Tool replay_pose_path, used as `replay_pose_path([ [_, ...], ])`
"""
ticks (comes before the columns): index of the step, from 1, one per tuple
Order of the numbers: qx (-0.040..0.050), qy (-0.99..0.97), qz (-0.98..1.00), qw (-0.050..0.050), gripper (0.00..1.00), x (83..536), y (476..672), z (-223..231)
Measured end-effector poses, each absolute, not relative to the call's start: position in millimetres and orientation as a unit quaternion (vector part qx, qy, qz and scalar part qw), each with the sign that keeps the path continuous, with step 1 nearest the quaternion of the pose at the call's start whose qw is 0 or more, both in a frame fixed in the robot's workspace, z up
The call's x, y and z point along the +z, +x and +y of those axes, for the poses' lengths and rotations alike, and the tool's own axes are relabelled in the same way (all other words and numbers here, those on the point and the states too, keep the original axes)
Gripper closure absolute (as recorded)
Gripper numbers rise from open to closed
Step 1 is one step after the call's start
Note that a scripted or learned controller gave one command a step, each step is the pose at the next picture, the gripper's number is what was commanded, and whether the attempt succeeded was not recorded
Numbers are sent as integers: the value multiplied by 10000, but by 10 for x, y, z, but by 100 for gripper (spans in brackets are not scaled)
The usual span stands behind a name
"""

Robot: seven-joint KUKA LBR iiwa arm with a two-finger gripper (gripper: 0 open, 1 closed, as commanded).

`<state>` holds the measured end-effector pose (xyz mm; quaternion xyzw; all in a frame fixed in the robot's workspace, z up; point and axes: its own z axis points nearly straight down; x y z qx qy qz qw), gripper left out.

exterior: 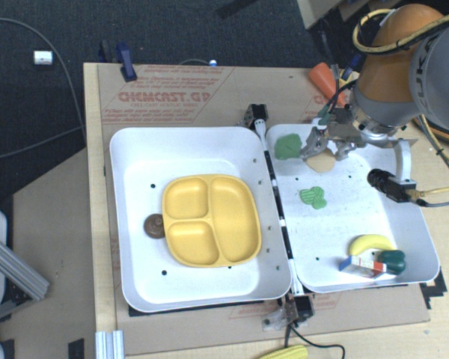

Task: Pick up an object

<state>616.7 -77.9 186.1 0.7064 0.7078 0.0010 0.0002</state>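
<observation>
My gripper [327, 149] hangs over the back of the right bin [411, 223], its two metal fingers [311, 146] spread apart. A small beige object [320, 164] lies on the bin floor just below and between the fingertips; nothing is lifted. Left of it, against the bin's back left corner, lies a green piece [287, 146]. A smaller green leafy piece [312, 197] rests nearer the bin's middle. A yellow banana [370, 243] and a white and red tube with a dark green cap [376, 263] lie at the front right corner.
The left bin [127, 200] holds a yellow divided plate [209, 220] with a brown round object [154, 226] at its left side. A black fitting [385, 183] with cables hangs from the arm over the right bin's right side. An orange object [323, 79] lies behind the bins.
</observation>
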Motion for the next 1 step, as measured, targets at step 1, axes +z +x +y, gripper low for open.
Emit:
replay_pose_path([
  [1, -4, 7068, 7074, -12, 100, 1844, 5660, -326],
])
